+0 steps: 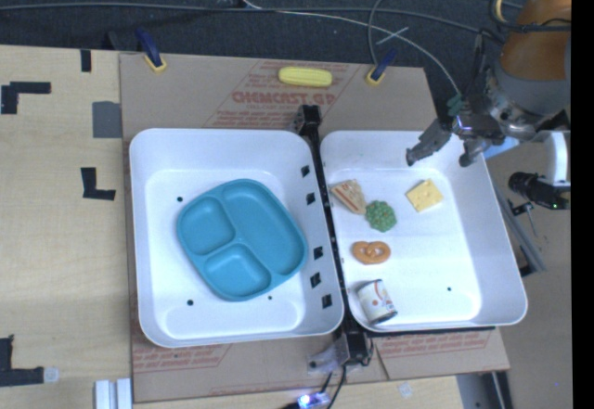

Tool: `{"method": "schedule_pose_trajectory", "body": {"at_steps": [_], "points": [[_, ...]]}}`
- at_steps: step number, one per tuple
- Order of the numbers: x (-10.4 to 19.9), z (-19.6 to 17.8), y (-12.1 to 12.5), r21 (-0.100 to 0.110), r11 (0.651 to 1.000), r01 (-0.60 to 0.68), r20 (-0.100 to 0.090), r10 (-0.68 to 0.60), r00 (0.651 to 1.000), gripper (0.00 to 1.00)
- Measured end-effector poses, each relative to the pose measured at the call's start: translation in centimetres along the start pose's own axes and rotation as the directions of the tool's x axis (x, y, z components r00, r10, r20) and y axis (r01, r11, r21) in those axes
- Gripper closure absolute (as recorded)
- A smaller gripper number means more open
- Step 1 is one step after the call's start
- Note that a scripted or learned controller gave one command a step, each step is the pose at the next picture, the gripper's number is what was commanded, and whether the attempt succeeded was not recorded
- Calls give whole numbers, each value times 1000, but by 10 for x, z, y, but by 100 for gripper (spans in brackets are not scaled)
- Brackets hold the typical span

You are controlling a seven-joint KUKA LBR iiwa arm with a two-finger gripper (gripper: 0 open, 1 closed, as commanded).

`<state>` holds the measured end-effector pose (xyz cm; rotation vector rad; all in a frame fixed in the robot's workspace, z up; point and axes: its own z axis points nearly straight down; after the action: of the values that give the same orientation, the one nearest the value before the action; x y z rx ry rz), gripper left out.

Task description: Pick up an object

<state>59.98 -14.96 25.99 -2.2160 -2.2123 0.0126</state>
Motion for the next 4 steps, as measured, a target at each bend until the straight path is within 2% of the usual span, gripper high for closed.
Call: {"method": "schedule_pose_trajectory", "body": {"at_steps": [1,2,4], "points": [[0,-7,2,-12,1000,3,2,-3,1000,0],[-4,53,9,-8,1000,3,2,-3,1000,0],[-1,171,4,-7,1000,3,2,-3,1000,0]]}}
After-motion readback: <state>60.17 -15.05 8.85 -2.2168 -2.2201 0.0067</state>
